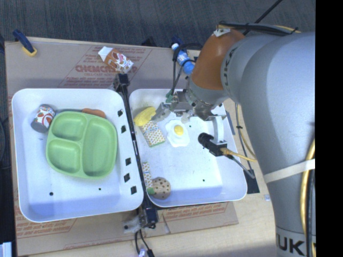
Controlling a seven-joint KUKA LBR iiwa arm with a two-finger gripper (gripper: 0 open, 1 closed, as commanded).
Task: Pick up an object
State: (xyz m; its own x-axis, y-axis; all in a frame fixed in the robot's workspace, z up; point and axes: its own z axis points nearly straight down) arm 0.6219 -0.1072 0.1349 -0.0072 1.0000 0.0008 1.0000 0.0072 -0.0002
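Note:
My gripper (178, 111) hangs low over the back of the right bin (199, 171), just above a toy fried egg (178, 134). Left of it lie a yellow piece of toy food (143, 115) and a patterned packet (154, 135). A speckled cookie (159, 187) rests at the bin's front left corner, with a small patterned packet (146, 169) against the divider. The wrist and arm hide the bin's back right part. Nothing shows between the gripper's tips.
The left bin (32, 189) holds a green divided plate (82, 142), a small can (43, 117) at its left and an orange item (94, 112) behind the plate. A snack wrapper (115, 59) lies on the cardboard behind the bins.

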